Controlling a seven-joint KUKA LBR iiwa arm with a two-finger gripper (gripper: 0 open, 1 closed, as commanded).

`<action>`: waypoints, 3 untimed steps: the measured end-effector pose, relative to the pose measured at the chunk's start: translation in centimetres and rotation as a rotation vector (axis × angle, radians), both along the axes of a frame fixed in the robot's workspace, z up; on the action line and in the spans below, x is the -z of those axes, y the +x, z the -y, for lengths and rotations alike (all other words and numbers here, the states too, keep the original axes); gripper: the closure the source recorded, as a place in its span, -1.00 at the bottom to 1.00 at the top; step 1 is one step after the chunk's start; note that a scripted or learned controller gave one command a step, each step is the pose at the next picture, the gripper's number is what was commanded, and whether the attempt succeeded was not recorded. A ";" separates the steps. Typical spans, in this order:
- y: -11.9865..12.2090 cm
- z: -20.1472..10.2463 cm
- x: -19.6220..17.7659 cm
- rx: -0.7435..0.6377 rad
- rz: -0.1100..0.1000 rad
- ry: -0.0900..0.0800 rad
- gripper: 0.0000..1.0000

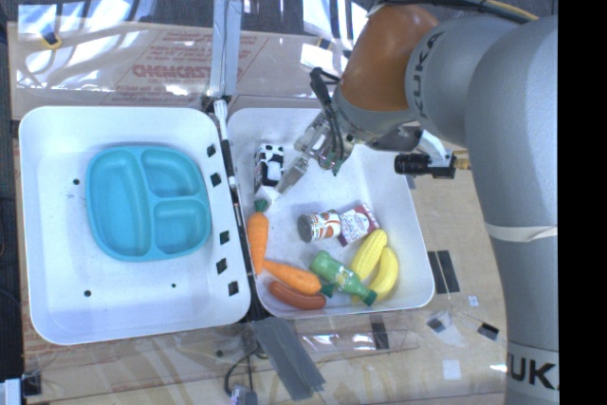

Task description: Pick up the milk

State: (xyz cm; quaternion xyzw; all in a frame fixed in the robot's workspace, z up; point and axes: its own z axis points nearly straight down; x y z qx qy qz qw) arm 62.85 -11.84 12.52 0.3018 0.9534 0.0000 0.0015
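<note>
Your gripper (305,158) sits upper centre of the frame, over the back part of the right bin (410,232). The fingers (296,172) point down-left toward the milk (270,165); they're small and blurred, so you cannot tell if they're spread or pressed together. Nothing visibly between them.

The milk is the small black-and-white cow-pattern carton, just left of the fingertips, near the right bin's upper-left corner, close to the divider wall. Touching the fingers or just apart: can't tell. It rests on the bin floor.

Below the milk, a carrot (258,242) lies lengthwise along the bin's left wall, green end up. A second carrot (293,276) lies slanted lower centre, with a sausage (296,297) just below it at the front wall. A small can (321,226) lies on its side mid-bin, beside a red-and-white packet (358,223). A green bottle (340,277) lies near the front, against two bananas (377,263) at lower right.

The left bin (43,232) holds a blue divided tray (149,202), three compartments, sitting roughly centre.

The arm (446,62) comes in from the right, orange band at upper centre, grey body filling the right side. Both bins sit on the table (142,356), clear sheeting behind them at the top.
</note>
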 end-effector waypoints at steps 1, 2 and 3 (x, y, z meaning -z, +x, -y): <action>1.9 -0.1 1.9 0.298 0.008 0.003 -1.00; 2.7 -1.6 2.0 0.443 0.017 0.001 -1.00; -0.6 -1.8 1.9 0.543 0.027 0.008 -1.00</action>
